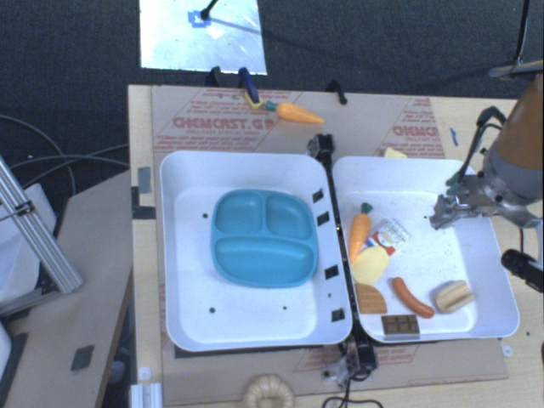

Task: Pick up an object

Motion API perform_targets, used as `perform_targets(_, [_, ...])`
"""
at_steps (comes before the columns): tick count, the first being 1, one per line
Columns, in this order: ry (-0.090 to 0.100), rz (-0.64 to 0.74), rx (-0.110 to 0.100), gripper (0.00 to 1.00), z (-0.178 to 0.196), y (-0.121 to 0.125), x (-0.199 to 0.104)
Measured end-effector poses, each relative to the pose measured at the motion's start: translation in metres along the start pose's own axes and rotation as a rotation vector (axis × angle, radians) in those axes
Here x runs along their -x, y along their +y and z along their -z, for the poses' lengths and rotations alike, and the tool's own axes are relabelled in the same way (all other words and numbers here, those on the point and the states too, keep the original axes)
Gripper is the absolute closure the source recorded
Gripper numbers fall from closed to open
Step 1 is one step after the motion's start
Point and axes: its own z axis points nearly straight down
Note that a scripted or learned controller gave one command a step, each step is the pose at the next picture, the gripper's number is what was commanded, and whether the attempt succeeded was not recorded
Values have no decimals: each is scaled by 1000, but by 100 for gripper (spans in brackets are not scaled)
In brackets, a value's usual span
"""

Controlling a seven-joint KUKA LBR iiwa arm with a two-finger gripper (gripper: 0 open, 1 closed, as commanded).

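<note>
A: What's in the right bin, counted?

B: 1 carrot near the bin's left wall, tip pointing down. 1 pale yellow round piece touching the carrot's lower end. 1 clear wrapper w/ red print just right of the carrot. 1 waffle-like brown square below the yellow piece, 1 chocolate bar at the front edge, 1 sausage lying diagonal, 1 bread roll to its right. So 7 items, all in the bin's left and front parts.

A: Gripper?

B: Gripper sits over the right bin's back-right area, above bare white floor, well apart from the wrapper, nothing visible between the fingers. How far open — can't tell, too blurred.

A: Left bin?

B: 1 blue 3-compartment plate, roughly centred, white floor open all round it.

A: Outside the bins?

B: 2nd carrot on the cardboard sheet behind the left bin. 1 yellow bit just past the right bin's back rim. 1 ring-shaped pastry at the worktop's front edge.

A: Room to move?

B: Right bin's back half and right side are bare; items crowd toward the divider.
</note>
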Motion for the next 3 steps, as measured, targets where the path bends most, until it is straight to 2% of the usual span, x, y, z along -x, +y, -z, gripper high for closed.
perform_targets(1, [-1,-1,-1,100,-11,25,-45])
perform_targets(2, [1,0,-1,100,1,42,-90])
perform_targets(3, [0,-1,-1,100,-13,68,-128])
